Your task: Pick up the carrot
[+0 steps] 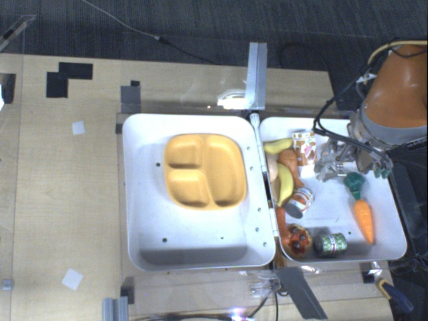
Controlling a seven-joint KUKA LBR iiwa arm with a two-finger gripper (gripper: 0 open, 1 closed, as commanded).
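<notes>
The carrot (364, 221) lies in the right bin (394, 246) near its right wall, orange body pointing toward the front edge and green top (354, 184) toward the back. My gripper (336, 164) hangs over the middle of the same bin, just left of and behind the carrot's green top, under the arm's orange band (400, 85). I see nothing held in it. It sits apart from the carrot's orange body.
Along the right bin's left side lie bananas (285, 180), a small carton (304, 146), a tipped can (299, 201) and a dark red item (297, 240). A green can (331, 244) lies at the front. The left bin (144, 246) holds a yellow divided plate (204, 169).
</notes>
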